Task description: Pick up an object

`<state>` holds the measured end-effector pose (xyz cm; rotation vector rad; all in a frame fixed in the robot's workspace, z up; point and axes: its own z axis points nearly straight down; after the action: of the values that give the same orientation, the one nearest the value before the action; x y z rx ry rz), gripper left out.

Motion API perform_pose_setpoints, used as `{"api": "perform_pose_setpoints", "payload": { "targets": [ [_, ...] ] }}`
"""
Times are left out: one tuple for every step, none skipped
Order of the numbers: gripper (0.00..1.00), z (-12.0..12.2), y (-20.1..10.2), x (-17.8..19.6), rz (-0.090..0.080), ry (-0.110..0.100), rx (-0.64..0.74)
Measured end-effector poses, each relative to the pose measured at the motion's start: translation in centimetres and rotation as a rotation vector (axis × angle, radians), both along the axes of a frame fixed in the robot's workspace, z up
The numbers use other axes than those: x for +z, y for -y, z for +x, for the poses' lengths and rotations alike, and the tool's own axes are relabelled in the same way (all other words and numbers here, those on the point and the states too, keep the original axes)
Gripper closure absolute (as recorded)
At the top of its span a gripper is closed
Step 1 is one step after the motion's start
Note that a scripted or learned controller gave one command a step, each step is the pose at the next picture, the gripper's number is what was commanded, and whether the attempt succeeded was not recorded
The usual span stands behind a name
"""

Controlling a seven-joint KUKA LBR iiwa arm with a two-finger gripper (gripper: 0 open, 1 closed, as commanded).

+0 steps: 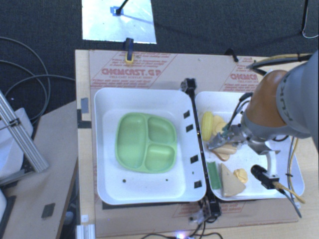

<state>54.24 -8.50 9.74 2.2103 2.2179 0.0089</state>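
We see the claw [218, 143] low in the right bin [294, 180], its tip against a tan piece [225, 152] that lies just below it, long axis roughly left to right; whether it stands wide or narrow we cannot tell. A yellow piece [210, 124] sits just above the claw, a beige wedge [230, 181] and a green strip [213, 174] below it, while the left bin [107, 133] carries a green tray [146, 142]. On the board under the bins we read "CHEMCAST GP" [130, 72] in red.
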Motion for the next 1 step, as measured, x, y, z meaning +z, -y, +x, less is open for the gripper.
{"api": "perform_pose_setpoints", "payload": {
  "targets": [
    [1.00, 5.71, -9.68, 9.32, 0.003, 0.002, 0.008]
  ]
}}
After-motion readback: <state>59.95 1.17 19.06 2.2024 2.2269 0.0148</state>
